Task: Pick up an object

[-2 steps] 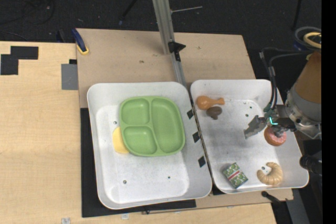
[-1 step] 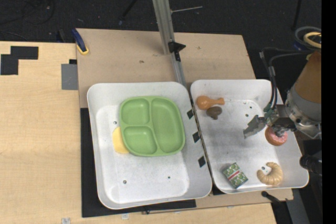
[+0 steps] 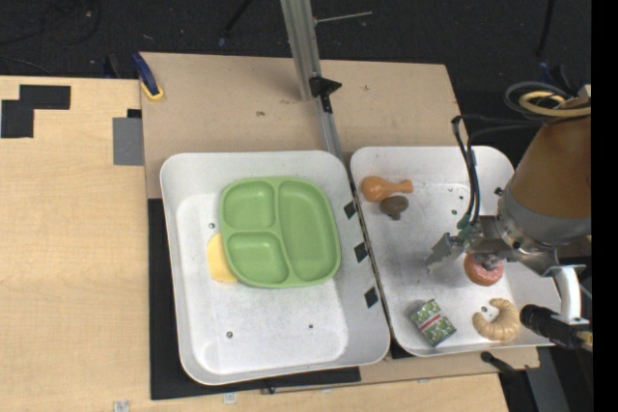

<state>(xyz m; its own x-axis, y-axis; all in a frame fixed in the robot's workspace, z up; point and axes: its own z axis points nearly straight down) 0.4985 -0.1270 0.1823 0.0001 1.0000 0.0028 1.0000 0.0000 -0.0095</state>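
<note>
The gripper (image 3: 463, 251) hangs low in the right white bin (image 3: 425, 164), just beside a small round red toy (image 3: 484, 270). Can't tell if the jaws are spread or shut. It could bump the toy & roll it away.

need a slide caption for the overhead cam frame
Gripper low in right bin beside red ball; green tray in left bin.

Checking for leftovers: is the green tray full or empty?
Empty. All three compartments of the green tray show bare green bottoms.
</note>
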